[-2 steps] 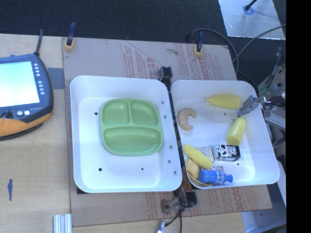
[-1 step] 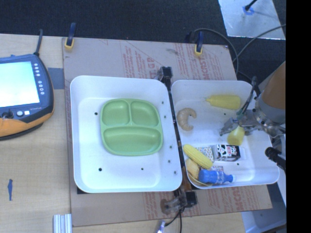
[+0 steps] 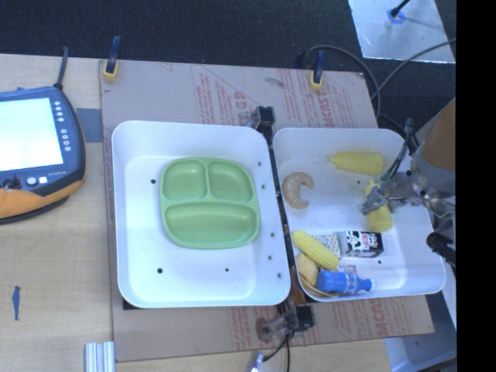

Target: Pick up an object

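The KUKA arm reaches in over the right edge of the right bin, its gripper lowered onto a small yellow piece near the middle of that edge. The metal fingers stand at the piece's upper end, but the slanted view does not show whether they are apart, together or clamped on it, so that cannot be told.

The step in hand appears to be the grasp itself: the tool is down among the objects, and the yellow piece lies on the bin floor, not yet lifted. A larger yellow corn cob lies toward the bin's far right corner, a tan croissant by its left edge, and a small milk carton, a second corn cob and a blue bottle crowd the near edge. The left bin carries a green divided plate at its centre.

The next move likely calls for a firm closure on the yellow piece and a straight lift clear of the bin wall, since a rounded toy could slip from a shallow grip.
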`<state>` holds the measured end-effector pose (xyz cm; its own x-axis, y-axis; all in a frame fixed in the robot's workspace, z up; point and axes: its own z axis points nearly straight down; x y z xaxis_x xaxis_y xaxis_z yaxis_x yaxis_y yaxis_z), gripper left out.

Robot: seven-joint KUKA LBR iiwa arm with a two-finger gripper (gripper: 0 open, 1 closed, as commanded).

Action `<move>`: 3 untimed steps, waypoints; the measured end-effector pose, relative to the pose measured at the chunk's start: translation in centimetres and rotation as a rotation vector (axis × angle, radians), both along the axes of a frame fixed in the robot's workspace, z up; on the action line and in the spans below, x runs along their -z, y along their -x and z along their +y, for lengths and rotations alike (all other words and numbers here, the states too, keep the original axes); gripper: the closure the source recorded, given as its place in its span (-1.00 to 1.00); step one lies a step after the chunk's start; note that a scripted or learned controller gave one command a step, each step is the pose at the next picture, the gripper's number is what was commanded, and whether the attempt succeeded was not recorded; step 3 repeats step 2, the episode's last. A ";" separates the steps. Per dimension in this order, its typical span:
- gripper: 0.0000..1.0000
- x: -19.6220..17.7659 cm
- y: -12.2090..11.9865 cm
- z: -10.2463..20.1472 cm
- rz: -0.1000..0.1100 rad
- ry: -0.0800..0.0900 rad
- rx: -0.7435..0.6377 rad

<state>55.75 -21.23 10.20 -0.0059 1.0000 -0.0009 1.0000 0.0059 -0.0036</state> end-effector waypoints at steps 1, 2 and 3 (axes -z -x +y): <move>1.00 -5.0 -6.1 5.2 -0.003 -0.002 0.002; 1.00 -9.0 -5.9 13.3 -0.003 -0.003 0.002; 1.00 -9.0 -5.9 13.3 -0.003 -0.003 0.002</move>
